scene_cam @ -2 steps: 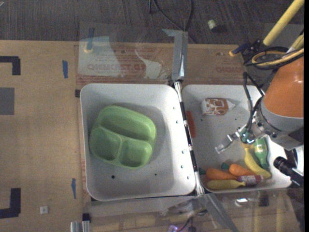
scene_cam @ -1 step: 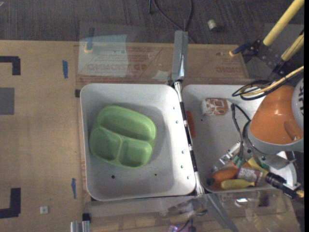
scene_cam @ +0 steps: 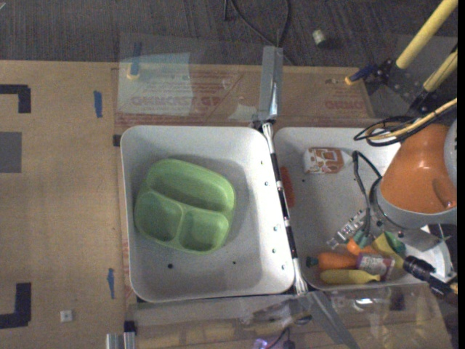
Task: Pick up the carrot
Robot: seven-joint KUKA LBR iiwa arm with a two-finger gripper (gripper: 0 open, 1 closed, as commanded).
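from the overhead camera i see a cardboard-topped bench [scene_cam: 58,217] with blue tape marks, dark carpet [scene_cam: 109,13] beyond. the left bin [scene_cam: 145,267] holds a green divided tray [scene_cam: 185,206]. the carrot [scene_cam: 336,260] lies near the right bin's [scene_cam: 320,209] front edge among toy foods, beside the gripper [scene_cam: 350,229]; i cannot tell its state.

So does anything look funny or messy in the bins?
A little. The toys, including the carrot, are heaped in the near corner of the right bin, and an orange stick-like thing lies against its left wall. The green tray sits askew in the left bin.
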